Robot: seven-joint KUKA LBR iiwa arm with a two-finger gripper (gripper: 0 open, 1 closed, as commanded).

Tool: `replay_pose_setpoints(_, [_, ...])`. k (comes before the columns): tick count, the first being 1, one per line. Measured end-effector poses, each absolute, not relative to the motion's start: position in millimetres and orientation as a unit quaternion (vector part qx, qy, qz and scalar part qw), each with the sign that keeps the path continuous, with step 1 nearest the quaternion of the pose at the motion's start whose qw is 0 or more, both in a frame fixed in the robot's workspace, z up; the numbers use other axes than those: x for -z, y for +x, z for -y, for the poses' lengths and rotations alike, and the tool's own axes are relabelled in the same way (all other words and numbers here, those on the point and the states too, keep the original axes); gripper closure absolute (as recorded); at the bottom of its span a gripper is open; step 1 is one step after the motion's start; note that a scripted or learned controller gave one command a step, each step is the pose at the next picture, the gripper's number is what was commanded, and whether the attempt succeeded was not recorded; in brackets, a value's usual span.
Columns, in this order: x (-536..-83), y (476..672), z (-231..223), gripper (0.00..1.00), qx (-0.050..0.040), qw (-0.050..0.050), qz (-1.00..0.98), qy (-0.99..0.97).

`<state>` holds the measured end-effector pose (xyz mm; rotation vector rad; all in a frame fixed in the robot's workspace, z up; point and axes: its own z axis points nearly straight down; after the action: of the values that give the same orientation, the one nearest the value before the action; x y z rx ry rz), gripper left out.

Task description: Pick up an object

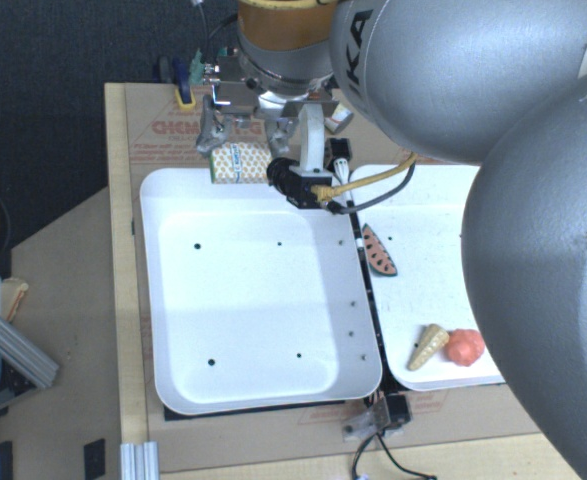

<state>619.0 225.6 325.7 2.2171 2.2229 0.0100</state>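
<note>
My gripper [243,156] hangs over the far edge of the left bin [163,268]. A small white box with a yellow pattern [239,164] sits between its fingers, with one metal finger [213,133] against the box's left side. The box looks lifted off the bin floor. In the right bin [423,218] lie a dark slice with a red face [378,253], a pale cone [428,346] and a pink lump [464,347].
The grey arm covers the top and right of the view and hides much of the right bin. A black cable with a yellow end [323,193] hangs beside the gripper. The cardboard bench edge [123,268] runs along the left.
</note>
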Motion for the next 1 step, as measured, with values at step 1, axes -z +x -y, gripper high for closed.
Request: replay_pose_setpoints(1, [-360.5, 597.6, -220.2, 1.0, -0.0026, 0.001, -0.708, 0.707])
